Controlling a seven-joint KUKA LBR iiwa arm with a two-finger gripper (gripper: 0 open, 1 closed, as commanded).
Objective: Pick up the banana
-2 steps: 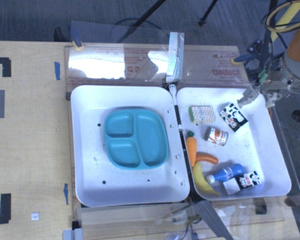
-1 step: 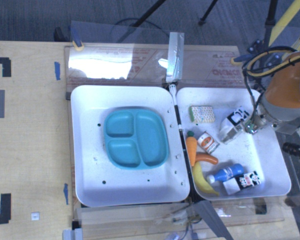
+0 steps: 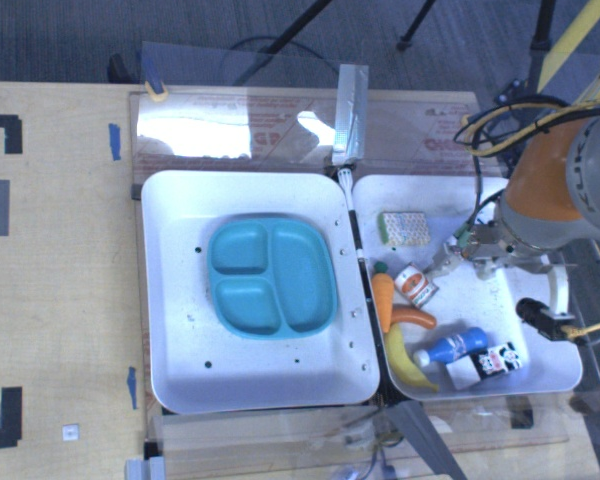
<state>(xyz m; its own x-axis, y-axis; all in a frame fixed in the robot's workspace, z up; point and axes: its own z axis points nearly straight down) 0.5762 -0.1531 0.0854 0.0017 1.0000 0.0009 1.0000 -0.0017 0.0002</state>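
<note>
Reaching from the right, gripper (image 3: 450, 255) hangs above banana (image 3: 404, 360), finger state unclear

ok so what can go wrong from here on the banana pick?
1. The banana lies against the right bin's left wall, leaving little room for a finger on that side.
2. The carrot, an orange piece and the blue bottle crowd it, so a wrong grab or a knock seems likely.
3. The claw sits over the small can, well short of the banana.
</note>
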